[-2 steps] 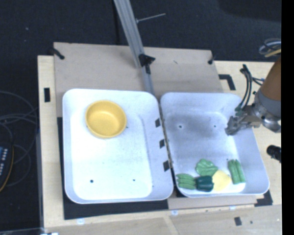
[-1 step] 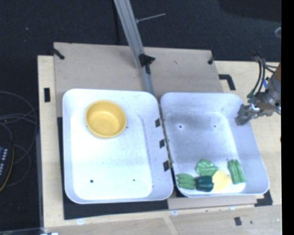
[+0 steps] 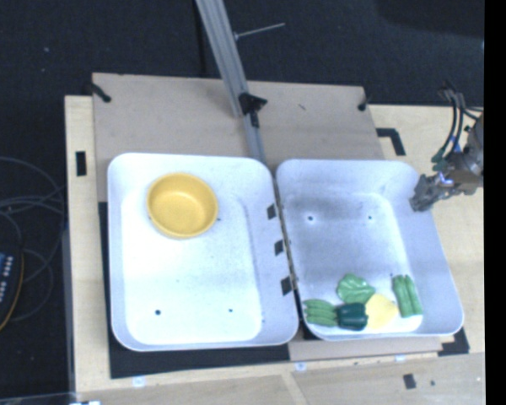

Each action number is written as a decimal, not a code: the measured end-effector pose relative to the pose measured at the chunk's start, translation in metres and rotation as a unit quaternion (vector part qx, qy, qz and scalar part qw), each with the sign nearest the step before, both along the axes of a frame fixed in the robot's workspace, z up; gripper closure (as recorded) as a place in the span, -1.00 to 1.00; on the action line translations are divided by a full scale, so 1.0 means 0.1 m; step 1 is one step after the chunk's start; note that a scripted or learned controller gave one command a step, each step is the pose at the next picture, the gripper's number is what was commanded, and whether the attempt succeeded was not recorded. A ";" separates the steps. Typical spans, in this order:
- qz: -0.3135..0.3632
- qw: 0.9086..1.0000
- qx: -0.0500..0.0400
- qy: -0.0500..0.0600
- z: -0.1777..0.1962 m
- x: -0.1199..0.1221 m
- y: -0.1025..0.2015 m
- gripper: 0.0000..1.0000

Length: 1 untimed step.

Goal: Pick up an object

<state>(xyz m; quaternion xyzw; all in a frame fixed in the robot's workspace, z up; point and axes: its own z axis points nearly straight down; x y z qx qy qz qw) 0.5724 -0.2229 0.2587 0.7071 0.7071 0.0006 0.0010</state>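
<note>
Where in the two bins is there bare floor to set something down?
Left bin: everything below and right of the yellow bowl. Right bin: the upper floor, above the toy vegetables. Crowded: that bin's near edge.

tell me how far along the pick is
Nothing looks done: the end effector sits at the right bin's upper right rim with nothing visibly in it. The green and yellow pieces lie at that bin's near edge, and the yellow bowl sits in the left bin. Reaching, grasping and lifting remain.
</note>
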 end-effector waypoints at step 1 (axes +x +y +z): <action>0.002 1.000 0.001 0.001 -0.12 0.13 0.53 1.00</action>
